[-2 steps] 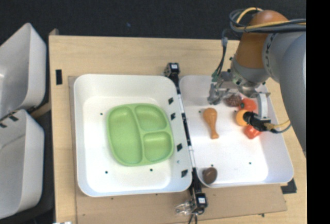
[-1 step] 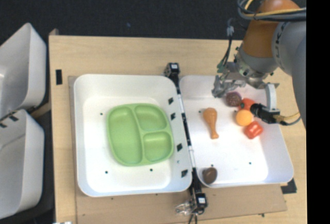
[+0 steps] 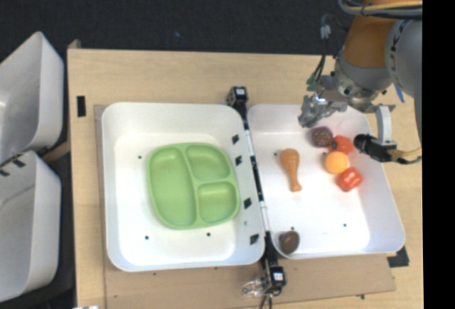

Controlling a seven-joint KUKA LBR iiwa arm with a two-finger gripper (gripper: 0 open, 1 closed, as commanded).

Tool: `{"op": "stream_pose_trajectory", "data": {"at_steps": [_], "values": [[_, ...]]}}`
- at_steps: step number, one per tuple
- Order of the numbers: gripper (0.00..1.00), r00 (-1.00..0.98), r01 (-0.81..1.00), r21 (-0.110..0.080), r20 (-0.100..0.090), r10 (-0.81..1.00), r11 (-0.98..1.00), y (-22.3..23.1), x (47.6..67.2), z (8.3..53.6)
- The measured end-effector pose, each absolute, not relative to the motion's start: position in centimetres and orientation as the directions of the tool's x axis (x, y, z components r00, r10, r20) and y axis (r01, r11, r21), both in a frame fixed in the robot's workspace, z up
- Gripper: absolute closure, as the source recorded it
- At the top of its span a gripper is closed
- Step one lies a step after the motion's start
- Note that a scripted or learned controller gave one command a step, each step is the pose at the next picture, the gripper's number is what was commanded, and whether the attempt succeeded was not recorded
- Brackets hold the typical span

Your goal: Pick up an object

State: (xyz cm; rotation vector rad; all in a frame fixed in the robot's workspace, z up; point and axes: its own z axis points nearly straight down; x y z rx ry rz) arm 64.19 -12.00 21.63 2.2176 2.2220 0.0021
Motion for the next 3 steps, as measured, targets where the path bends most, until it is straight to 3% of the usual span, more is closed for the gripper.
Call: {"op": "stream_pose_trajectory", "data": {"at_steps": [3], "values": [[1.00,-0.007,1.000,0.000,0.001,1.000,0.007,4.5,61.0,23.8]]}}
